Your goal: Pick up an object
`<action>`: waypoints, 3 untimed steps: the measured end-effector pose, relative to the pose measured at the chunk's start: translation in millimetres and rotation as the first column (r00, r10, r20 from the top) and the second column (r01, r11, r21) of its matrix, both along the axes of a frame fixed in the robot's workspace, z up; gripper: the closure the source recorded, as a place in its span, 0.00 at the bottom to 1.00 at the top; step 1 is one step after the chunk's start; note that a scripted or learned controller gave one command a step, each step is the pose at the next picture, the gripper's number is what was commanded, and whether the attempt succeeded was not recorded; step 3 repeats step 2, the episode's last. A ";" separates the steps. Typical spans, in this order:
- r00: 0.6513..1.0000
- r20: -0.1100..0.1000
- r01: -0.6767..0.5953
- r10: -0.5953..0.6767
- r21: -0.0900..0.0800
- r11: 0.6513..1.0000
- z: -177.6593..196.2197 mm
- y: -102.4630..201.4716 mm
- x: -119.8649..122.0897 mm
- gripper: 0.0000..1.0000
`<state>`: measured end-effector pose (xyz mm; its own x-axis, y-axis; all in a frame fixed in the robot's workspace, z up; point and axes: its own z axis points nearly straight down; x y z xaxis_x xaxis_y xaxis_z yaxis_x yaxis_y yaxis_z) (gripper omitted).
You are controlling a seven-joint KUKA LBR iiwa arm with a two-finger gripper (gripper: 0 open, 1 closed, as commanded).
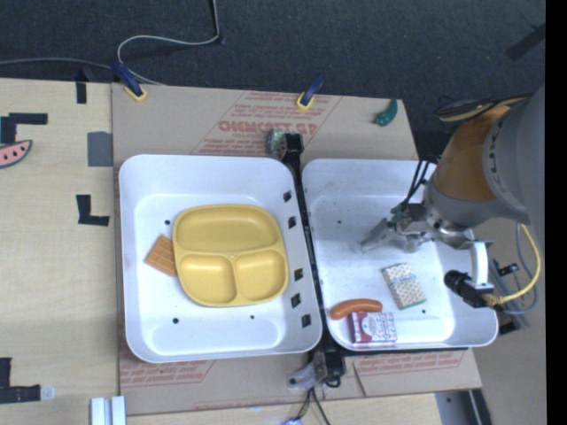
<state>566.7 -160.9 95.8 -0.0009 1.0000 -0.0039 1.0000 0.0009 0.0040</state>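
- Camera view: the gripper [383, 234] sits low in the right bin [354, 189], near its middle, at the end of the grey arm [496, 162] that reaches in from the right rim.
- Its two fingers [372, 237] point toward the bin's left wall and are spread apart, released; nothing lies between them.
- The fingertips are over bare white bin floor, apart from every object.
- A small patterned packet [404, 285] lies near the bin's front right, just in front of the gripper but not touching it.
- An orange-red sausage-shaped piece [355, 307] lies by the front rim, touching or just beside a red-and-white box [371, 328] at the front edge.
- The rear half of the right bin, toward its back rim, is open floor, as is the strip along its left wall.
- The left bin [142, 264] carries a yellow divided plate [231, 254] at its middle, with a tan cracker-like piece [162, 255] tucked under the plate's left edge.
- Both bins rest on a cardboard sheet [213, 118] on the bench.
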 end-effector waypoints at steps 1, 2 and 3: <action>1.000 -0.001 0.000 0.000 0.001 1.000 9.2 0.7 0.0 1.00; 1.000 -0.001 0.000 0.000 0.001 1.000 9.1 0.7 -0.1 0.00; 1.000 -0.001 0.000 0.000 0.001 1.000 9.1 0.7 -0.1 0.00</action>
